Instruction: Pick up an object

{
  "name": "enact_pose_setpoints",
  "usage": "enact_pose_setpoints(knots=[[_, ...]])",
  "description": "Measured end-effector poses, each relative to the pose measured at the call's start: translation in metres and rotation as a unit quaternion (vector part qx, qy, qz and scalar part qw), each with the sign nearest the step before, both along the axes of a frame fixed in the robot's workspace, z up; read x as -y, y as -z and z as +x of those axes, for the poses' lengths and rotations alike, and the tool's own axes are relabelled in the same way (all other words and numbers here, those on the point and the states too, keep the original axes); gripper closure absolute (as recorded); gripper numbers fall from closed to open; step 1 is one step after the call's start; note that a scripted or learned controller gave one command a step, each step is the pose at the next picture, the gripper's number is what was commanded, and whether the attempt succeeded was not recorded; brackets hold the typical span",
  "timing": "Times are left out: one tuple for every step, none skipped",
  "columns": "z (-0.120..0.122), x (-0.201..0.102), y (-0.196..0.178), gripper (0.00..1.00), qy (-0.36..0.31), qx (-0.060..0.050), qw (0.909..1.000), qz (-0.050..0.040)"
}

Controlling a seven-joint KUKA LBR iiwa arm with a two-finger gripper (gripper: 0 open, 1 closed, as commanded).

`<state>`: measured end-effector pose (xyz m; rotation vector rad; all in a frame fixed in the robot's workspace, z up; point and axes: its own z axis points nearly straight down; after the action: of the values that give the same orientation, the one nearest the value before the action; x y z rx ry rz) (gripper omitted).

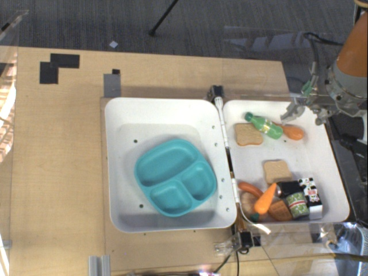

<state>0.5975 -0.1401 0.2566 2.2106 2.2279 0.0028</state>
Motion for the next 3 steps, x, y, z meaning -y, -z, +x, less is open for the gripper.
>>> enact_pose_setpoints(knots=[[-0.084,0.04,0.123,0.0,0.04,-0.007,0.9992,0.0008],[-0.104,-0.006,0.167,0.0,-0.013,0.008,0.9999,-0.0013],[-0.1,-0.007,0.155,1.0,-0.015,0.011,0.9998,-0.0005]])
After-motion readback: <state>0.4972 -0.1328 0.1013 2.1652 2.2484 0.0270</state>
